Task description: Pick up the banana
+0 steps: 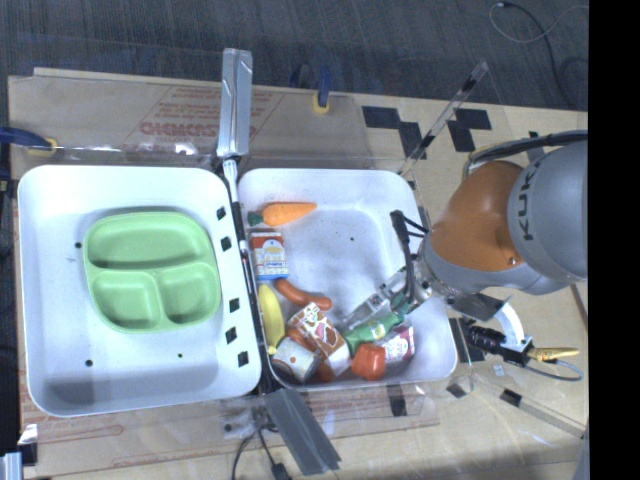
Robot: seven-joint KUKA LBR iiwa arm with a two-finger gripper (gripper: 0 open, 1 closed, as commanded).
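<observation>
At the near end of the right-hand shallow white plastic bin [330,183], there's a whole pile of toy food jammed together: a red-and-white printed pouch [318,330], a small red round piece [367,362], a pink-and-white packet [398,345] and some green leafy bit [375,318]. The short yellow plastic banana [270,314] sits at the left edge of that pile, lying lengthwise right along the bin's left wall, pretty much against it. It's plain bright yellow, slightly curved, and its near tip is tucked in by the pouch, with a reddish-brown sausage [303,295] just to its right. So there's hardly any room on the wall side, and the clutter crowds it on the other.

The two-finger gripper [385,303] is down in the same bin, over the green piece and the right part of the pile, well apart from the banana. Whether the claw is open or closed can't be told from here, it's too tangled in with the clutter. The grey arm with the orange band [480,233] hangs over the bin's right rim.

Further back, a small white-and-red carton [268,253] sits just beyond the banana along the same wall, then an orange carrot [287,212] near the far corner. The middle and far right of the bin floor are bare.

The left bin [50,288] has a light green divided tray [153,269] in the middle.
</observation>
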